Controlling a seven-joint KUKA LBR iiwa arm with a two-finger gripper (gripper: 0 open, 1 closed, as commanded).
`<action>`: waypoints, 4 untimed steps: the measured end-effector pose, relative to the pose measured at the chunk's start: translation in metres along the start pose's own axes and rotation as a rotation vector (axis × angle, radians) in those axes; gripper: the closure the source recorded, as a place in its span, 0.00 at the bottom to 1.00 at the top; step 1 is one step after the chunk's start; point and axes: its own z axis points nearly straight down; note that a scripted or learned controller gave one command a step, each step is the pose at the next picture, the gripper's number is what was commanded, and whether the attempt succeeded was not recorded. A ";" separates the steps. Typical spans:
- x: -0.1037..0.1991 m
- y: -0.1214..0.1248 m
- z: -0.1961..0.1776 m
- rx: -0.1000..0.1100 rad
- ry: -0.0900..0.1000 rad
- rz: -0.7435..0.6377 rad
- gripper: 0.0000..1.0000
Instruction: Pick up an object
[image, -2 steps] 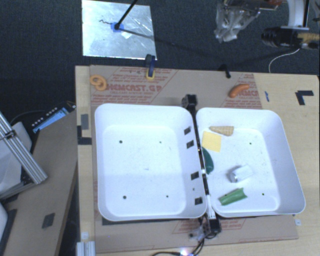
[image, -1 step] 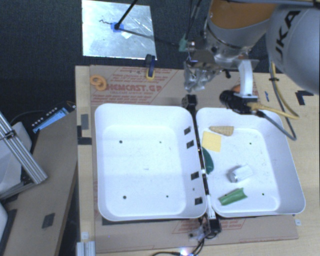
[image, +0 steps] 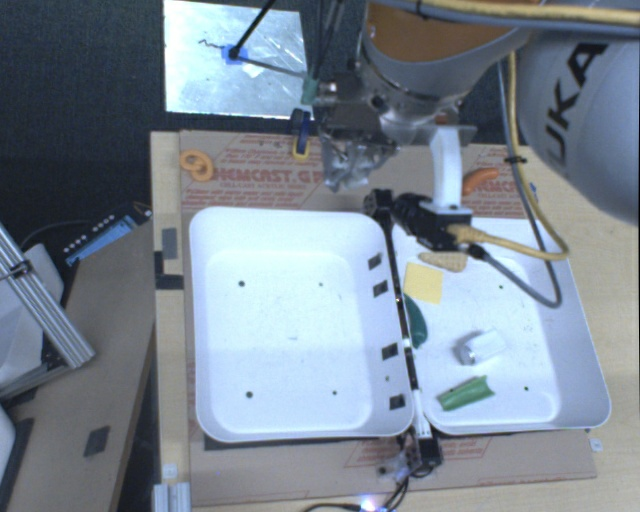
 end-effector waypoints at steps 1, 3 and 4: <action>-0.045 0.055 0.018 0.002 -0.005 0.015 1.00; -0.044 0.030 -0.027 0.000 0.000 0.001 1.00; -0.021 0.086 -0.072 -0.005 -0.003 0.006 1.00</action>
